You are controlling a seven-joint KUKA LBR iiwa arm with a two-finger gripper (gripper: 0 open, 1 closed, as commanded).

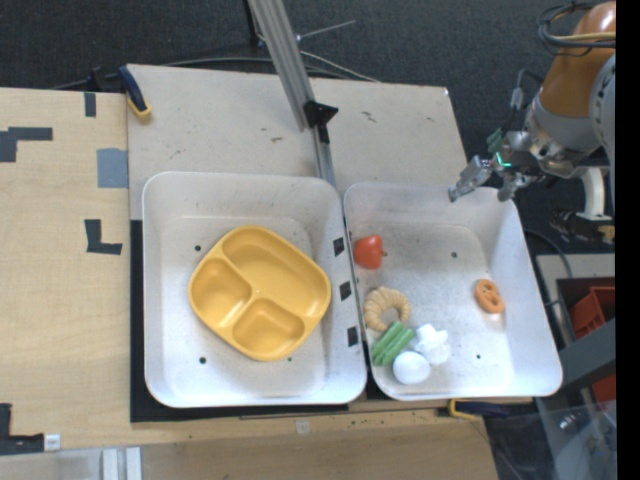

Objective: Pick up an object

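Note:
The right bin (520, 258) holds a red tomato-like piece (368, 251) near its left wall, a small orange pretzel-shaped piece (488, 295) at the right, a tan ring (386, 307), a green piece (392, 342) and white pieces (418, 356) near the front left. My gripper (482, 182) hovers over the bin's far right corner, well away from all of these. Its fingers (462, 187) stand spread with nothing between them.
The left bin (160, 268) carries a yellow divided tray (260, 291). A grey metal pole (285, 58) slants down from the top to the seam between the bins. A wooden board (50, 248) lies at the left.

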